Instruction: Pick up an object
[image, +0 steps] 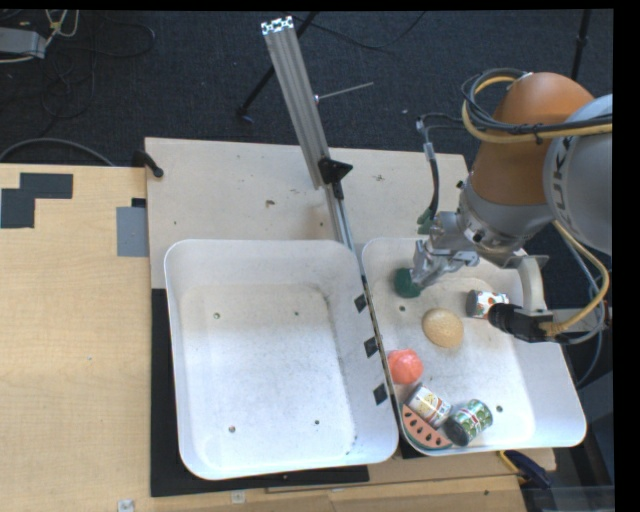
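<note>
Bench (250, 195): pale board carrying both bins; at its 12 o'clock edge a ribbed metal rail (298, 100) slants toward the seam between them.
Arm (535, 130): grey with an orange band, entering from 3 o'clock and bending over the right bin's far half.
Left bin (260, 360): shallow, white, speckled floor.
Right bin (540, 400): shallow, white, holding all the loose objects.
Gripper (432, 268): low at the right bin's 11 o'clock corner, just beside a dark green round object (405, 283); whether the fingers are apart or together cannot be told.
Tan oval object (442, 328): near the bin's centre.
Red ball (405, 366): at 8 o'clock, against the dividing wall.
Green can (470, 420): lying on its side at 6 o'clock; its label is too small to read.
White-and-red can (428, 404): lying just beside the green one; its writing is illegible.
Watermelon slice (425, 433): at the near rim, 7 o'clock.
Small printed object (487, 301): at 2 o'clock; markings are unreadable.
</note>
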